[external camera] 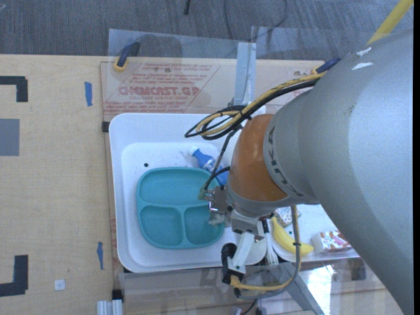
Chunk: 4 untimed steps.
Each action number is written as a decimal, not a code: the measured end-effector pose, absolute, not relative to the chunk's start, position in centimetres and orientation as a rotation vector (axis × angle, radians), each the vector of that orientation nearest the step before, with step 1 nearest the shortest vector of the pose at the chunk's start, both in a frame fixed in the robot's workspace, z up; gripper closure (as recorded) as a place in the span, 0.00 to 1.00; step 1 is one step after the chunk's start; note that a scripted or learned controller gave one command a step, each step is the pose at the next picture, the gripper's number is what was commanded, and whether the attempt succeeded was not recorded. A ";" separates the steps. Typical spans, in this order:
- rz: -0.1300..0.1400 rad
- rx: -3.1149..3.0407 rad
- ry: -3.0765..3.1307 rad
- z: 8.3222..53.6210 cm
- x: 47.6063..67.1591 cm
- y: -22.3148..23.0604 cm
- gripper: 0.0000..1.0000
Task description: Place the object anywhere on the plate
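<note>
1. The teal divided plate (164, 209) lies in the left bin (125, 241). The parts of its compartments that I can see are bare, so I judge that the placing is not yet done.
2. The gripper (226, 216) hangs at the plate's right edge, under the orange wrist of the arm (341, 130). The wrist covers it from above, so I cannot tell whether it is wide or narrow, and I see nothing held in it.
3. The task does not name the object. A blue and white object (202, 157) lies in the same bin, just beside the plate's far right corner. A banana (289, 243) and a red and white packet (331, 241) lie further right, partly under the arm. I cannot say which one is meant.
4. First risk: if the gripper carries nothing, a release here would put nothing on the plate, and from this camera I would hardly notice it.
5. Second risk: the gripper stands over the rim, not over the middle. A thing let go here might strike the raised rim and slide off into the bin.
6. Third risk: if it comes down at this place, the gripper may press on the rim and tip or push the plate.
7. The cables (216, 125) near the wrist hang close to the blue and white object and could drag it.
</note>
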State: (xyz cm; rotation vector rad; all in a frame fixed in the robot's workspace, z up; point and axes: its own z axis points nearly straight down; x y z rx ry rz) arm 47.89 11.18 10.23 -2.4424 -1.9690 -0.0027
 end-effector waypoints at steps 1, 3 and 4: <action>0.001 -1.861 -2.533 18.3 47.9 7.6 1.00; 0.051 -1.664 -2.678 17.0 48.3 15.2 1.00; 0.003 -1.956 -2.458 12.3 48.0 12.5 1.00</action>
